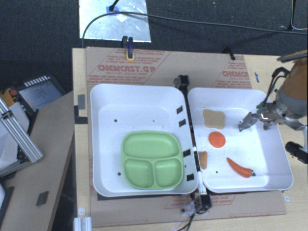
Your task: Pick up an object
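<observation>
Camera view: gripper over right bin, near its right wall, nothing between fingers; how far apart, cannot tell. Bare floor just beneath. Tan slice, orange disc, carrot leftward and nearer. Left bin holds green tray.

Two white bins look like smooth, slightly glossy plastic. A green divided plate has a matt plastic finish. Beneath lies printed brown cardboard. A shiny metal sheet rests on dark, rough carpet.
</observation>
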